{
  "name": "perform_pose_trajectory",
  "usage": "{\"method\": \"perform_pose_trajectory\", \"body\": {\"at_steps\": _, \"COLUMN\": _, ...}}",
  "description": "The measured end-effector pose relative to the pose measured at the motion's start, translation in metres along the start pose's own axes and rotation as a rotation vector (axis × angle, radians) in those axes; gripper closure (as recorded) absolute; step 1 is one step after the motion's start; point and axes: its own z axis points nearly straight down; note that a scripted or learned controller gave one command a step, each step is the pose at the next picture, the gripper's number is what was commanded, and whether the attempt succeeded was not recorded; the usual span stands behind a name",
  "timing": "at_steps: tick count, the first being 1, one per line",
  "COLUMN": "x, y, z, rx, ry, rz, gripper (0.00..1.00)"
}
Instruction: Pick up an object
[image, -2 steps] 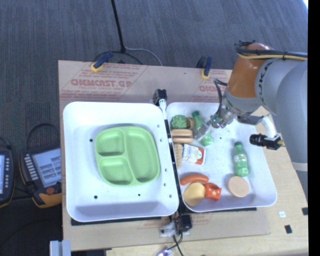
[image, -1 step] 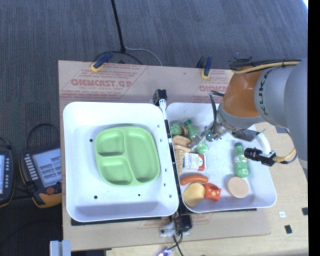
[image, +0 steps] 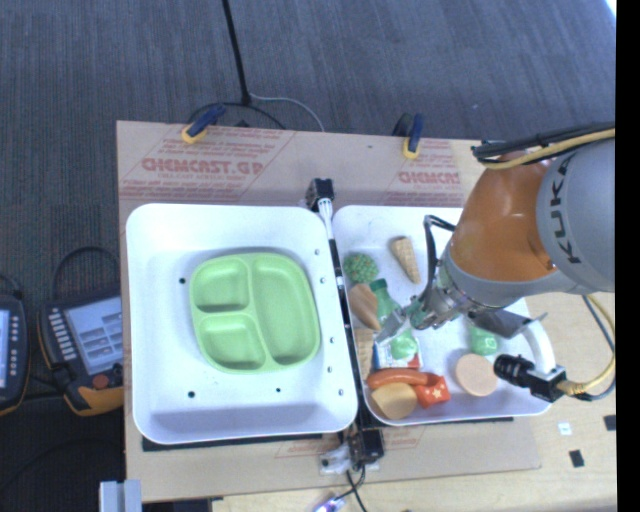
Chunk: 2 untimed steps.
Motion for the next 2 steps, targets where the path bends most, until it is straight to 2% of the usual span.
{"method": "perform_pose_trajectory", "body": {"at_steps": 1, "x": 0.043, "y": 0.0033, "z": 0.0005, "rx": 0.002, "ry": 0.001, "rz": -0.104, "gripper": 1.0}}
{"method": "perform_pose_trajectory", "body": {"at_steps": 2, "x": 0.0474, "y": 0.0054, "z": -0.0003, "rx": 0.001, "ry": 0.0, "rz": -0.35, "gripper": 1.0}}
